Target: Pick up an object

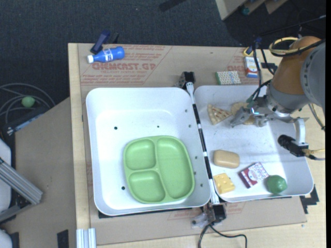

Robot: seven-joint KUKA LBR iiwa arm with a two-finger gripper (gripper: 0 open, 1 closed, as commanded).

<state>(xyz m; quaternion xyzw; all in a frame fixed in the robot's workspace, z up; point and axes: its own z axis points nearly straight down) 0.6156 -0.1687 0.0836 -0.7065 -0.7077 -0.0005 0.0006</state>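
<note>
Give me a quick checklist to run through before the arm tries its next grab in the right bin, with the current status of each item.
1. Gripper is over the right bin, upper part: ok.
2. A target lies under or beside it, the waffle-like piece: ok.
3. Anything held between the jaws: cannot tell.
4. Other candidates sit apart from each other: tan block, yellow cheese piece, red packet, green ball: ok.
5. Green divided tray sits alone in the left bin, away from the arm: ok.
6. Jaws open wide enough for the target: cannot tell.
</note>
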